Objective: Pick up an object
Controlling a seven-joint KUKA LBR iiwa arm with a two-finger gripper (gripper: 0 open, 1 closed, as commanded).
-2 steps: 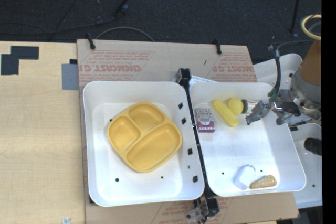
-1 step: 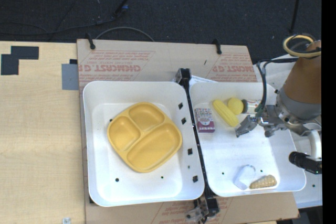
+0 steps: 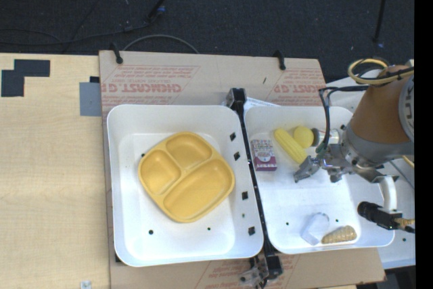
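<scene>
Two shallow white bins sit side by side on the desk (image 3: 54,179), over a sheet of printed cardboard (image 3: 203,81). The left bin (image 3: 128,227) occupies the centre of the frame and carries a yellow divided plate (image 3: 186,176), lying flat and turned at an angle, with three compartments. The right bin (image 3: 284,227) holds several small things: a small pink and white carton (image 3: 263,153) just beside the divider between the bins, a yellow corn cob (image 3: 289,145) touching a yellow rounded piece (image 3: 304,136) toward the upper middle of that bin, and near the bin's lower edge a pale translucent cup (image 3: 314,227) just beside a tan ridged piece (image 3: 339,235). The arm (image 3: 379,122) reaches in from the right of the frame, and its gripper (image 3: 306,170) hangs over the middle of the right bin, just below the corn cob and right of the carton. Its dark fingers look spread apart with nothing seen between them
</scene>
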